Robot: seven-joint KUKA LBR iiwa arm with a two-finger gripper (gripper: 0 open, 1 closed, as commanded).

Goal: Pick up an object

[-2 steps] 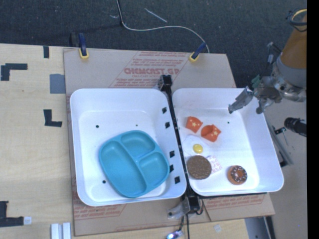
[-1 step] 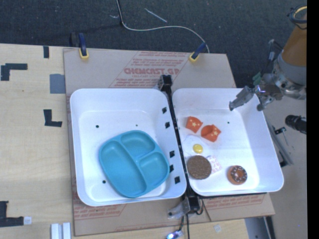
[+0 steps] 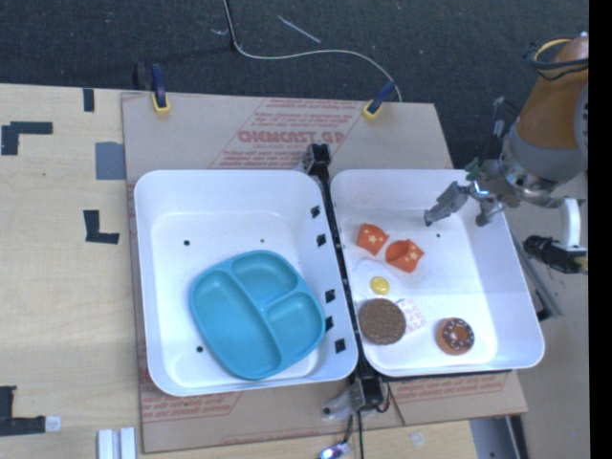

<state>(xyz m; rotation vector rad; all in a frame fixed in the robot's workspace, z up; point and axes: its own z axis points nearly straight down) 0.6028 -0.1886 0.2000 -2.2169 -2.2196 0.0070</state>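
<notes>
The right bin [image 3: 497, 256] holds two orange-red pieces [image 3: 372, 238] [image 3: 405, 254], a small yellow disc [image 3: 380, 285], a brown round cookie [image 3: 382, 321] with a pale speckled item [image 3: 411, 314] beside it, and a chocolate doughnut [image 3: 455, 336]. My gripper [image 3: 464, 208] hangs over the bin's upper right part, open, its two dark fingers spread with nothing between them. It is to the right of and above the orange pieces, apart from them.
The left bin [image 3: 153, 208] holds a blue divided plate [image 3: 256, 312]. A black divider clamp [image 3: 318, 159] sits between the bins. The grey and orange arm [image 3: 550, 122] comes in from the right. A cable [image 3: 306, 55] lies beyond the board.
</notes>
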